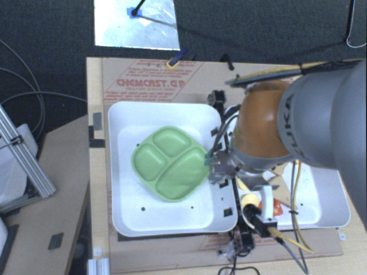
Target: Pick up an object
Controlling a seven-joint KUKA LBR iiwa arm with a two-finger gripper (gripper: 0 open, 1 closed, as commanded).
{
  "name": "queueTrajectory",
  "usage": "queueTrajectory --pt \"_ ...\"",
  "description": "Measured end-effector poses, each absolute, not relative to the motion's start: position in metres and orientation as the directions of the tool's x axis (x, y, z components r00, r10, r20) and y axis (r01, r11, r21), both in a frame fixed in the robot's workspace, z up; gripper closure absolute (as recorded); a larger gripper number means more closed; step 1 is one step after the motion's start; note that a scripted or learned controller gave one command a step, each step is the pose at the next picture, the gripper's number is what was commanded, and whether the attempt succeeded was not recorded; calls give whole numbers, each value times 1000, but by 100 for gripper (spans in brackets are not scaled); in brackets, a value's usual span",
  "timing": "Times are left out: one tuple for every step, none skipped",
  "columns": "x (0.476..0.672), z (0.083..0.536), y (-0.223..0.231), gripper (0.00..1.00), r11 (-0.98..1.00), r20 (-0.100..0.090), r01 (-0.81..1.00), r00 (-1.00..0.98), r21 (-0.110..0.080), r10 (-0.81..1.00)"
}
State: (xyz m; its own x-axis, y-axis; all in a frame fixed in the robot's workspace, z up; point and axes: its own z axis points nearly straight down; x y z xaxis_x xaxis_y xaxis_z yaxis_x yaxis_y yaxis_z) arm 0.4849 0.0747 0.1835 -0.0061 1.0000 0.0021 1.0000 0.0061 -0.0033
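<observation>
I see my gripper (215, 168) at the green divided plate (170, 162)'s right rim; its state I cannot tell. Left bin (123, 213) leaves smooth white margin.

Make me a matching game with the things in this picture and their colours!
Things:
1. plate
2. left bin
3. band on the arm
4. board under the bins

Colours:
A. white
B. orange
C. brown with red letters
D. green

Pairs: 1-D, 2-A, 3-B, 4-C
</observation>
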Motion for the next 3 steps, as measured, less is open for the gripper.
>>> queueTrajectory --pt "488 195 73 100 3 2 1000 -3 3 1000" --pt "489 206 73 100 4 3 1000 -4 5 1000" --pt "486 183 86 100 4 1 1000 -4 -2 1000"
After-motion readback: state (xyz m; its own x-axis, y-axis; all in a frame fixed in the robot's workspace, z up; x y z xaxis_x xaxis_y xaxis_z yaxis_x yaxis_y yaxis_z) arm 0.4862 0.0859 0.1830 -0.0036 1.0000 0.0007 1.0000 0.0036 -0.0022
